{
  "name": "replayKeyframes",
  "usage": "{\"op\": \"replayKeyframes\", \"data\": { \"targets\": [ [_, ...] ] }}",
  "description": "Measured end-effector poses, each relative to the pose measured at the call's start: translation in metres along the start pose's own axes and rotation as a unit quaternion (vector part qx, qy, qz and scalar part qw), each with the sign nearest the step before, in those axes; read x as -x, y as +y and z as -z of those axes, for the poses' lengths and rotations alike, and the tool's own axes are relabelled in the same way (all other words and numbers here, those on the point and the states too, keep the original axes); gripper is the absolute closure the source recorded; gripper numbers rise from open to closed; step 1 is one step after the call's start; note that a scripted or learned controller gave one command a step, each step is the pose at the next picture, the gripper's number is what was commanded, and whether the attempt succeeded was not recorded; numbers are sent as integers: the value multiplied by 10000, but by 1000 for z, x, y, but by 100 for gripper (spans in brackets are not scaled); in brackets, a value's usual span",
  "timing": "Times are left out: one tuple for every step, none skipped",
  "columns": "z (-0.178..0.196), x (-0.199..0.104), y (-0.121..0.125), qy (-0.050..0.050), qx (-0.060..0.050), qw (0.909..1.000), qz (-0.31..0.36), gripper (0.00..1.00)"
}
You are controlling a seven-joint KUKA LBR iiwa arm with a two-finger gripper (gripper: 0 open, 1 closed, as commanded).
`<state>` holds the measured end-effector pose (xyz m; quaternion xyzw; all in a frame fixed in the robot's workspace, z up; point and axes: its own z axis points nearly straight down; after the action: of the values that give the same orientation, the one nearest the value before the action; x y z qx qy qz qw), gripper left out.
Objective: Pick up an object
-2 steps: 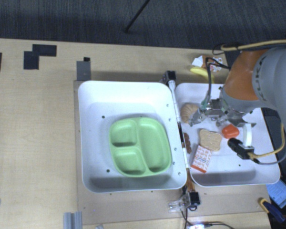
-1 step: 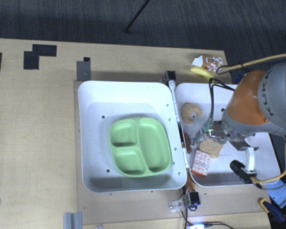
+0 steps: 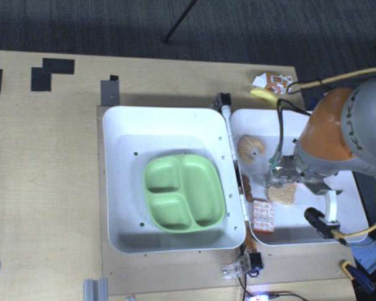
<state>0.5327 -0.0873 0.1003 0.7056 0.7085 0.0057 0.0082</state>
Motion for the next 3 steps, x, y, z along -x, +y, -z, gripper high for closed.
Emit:
{"op": "replayKeyframes", "data": {
  "targets": [
    [-1, 0, -1, 1, -9, 10000, 1, 0],
    [10, -1, 1, 3, 7, 10000, 12, 100],
    [10, -1, 1, 3, 5, 10000, 14, 0]
  ]
}}
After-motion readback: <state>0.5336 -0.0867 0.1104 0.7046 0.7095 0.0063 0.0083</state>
